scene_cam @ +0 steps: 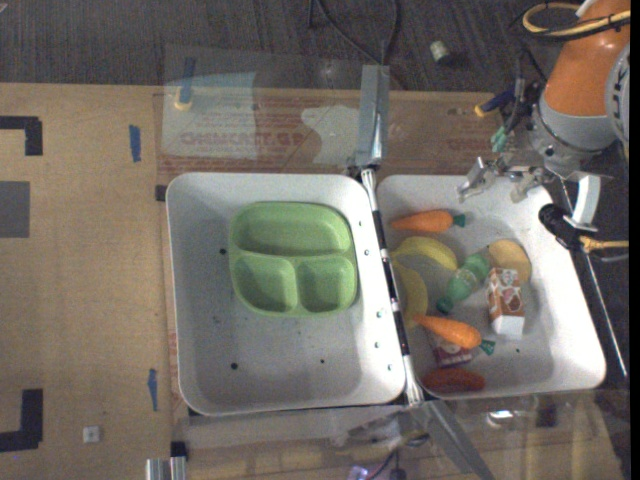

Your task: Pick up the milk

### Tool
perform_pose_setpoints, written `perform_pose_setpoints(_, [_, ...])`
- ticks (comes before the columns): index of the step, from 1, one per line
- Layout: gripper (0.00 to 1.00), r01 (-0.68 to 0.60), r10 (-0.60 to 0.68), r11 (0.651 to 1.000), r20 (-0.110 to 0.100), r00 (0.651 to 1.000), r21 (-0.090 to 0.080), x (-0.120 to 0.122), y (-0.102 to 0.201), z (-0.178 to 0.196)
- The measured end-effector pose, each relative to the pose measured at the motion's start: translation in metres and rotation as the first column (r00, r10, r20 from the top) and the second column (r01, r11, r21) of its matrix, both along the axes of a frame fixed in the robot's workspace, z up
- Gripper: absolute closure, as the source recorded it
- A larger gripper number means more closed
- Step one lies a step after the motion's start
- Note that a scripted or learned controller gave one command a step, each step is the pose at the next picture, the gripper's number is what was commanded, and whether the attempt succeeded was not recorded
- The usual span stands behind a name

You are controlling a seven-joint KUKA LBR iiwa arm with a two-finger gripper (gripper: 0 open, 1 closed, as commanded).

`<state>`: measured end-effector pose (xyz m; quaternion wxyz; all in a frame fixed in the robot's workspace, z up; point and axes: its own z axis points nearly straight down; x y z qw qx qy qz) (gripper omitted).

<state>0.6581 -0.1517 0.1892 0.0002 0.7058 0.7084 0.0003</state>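
Milk carton (506, 303) sits untouched at four o'clock in my right bin (585, 353); gripper (497, 172), open and empty, must descend.

We see a green divided plate (294, 259) lying in the left bin (200, 368). In the right bin (575, 363) we count 2 carrots, one (425, 221) near the top and one (452, 332) lower down, with 2 bananas (428, 254) and a green bottle (464, 283) between them.
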Motion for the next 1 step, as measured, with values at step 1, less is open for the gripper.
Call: perform_pose_setpoints(1, [0.00, -0.070, 0.070, 0.998, 0.000, 0.998, 0.000, -0.0478, -0.0314, -0.0149])
